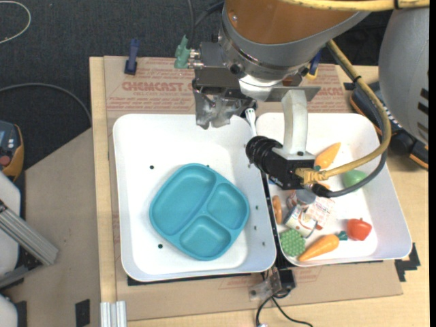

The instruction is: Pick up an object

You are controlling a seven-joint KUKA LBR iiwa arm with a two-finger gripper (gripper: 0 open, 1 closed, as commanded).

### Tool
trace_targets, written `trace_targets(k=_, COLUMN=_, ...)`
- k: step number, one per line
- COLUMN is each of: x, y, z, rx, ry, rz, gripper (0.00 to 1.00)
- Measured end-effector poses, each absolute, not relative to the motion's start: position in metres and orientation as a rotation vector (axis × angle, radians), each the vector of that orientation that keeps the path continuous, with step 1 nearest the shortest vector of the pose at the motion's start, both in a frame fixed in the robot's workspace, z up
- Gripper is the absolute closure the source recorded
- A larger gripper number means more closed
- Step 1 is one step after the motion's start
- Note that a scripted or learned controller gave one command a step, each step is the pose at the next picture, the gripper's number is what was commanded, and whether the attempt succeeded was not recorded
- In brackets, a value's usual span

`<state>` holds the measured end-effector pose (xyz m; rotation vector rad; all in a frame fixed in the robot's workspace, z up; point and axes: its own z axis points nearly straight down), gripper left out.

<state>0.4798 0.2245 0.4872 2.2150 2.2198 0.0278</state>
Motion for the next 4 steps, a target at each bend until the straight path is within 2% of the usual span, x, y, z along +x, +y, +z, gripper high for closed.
trace_targets(k=1, x=0.479, y=0.204, z=0.495, rx=2.222, ry=2.218, rz=0.007, gripper=1.0)
trace_targets(k=2, x=0.479, y=0.2, z=0.416, rx=2.226, ry=2.222, rz=-0.013, gripper=1.0)
trace_targets(k=3, x=0.48, y=0.201, z=0.43, rx=2.221, ry=2.221, rz=0.004, gripper=1.0)
trace_targets(k=4, x=0.478, y=0.202, z=0.351, rx=2.226, ry=2.222, rz=-0.015, gripper=1.0)
